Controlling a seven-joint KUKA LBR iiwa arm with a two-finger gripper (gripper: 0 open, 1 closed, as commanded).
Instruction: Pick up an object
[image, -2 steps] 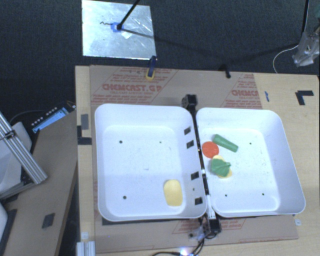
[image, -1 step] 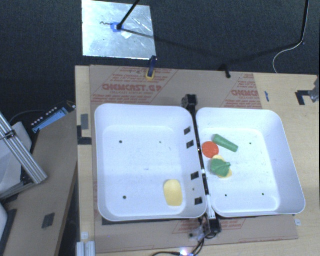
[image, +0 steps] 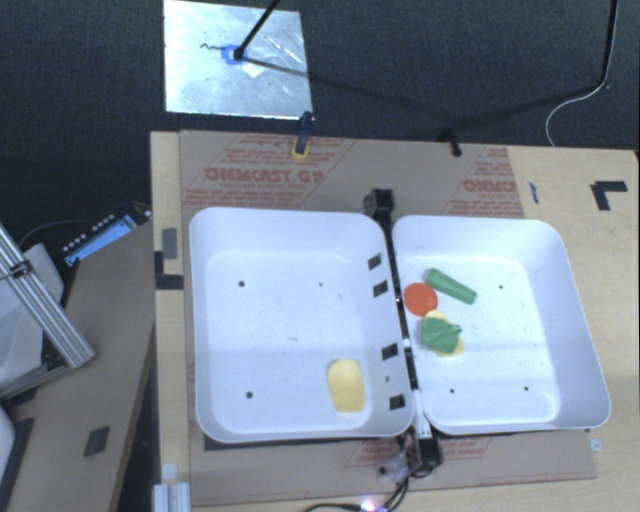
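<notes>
Yellow lump (image: 346, 385) is the likeliest pick; the gripper's state I cannot tell. It lies alone near the left bin's (image: 215, 330) front right corner. It looks light and smooth, so grip across its narrow width.

We see the left bin (image: 215, 300) and the right bin (image: 570, 300) side by side. One object (image: 347, 385) lies in the left bin, near its front. Three objects (image: 436, 308) lie together in the right bin, near the shared wall.
</notes>
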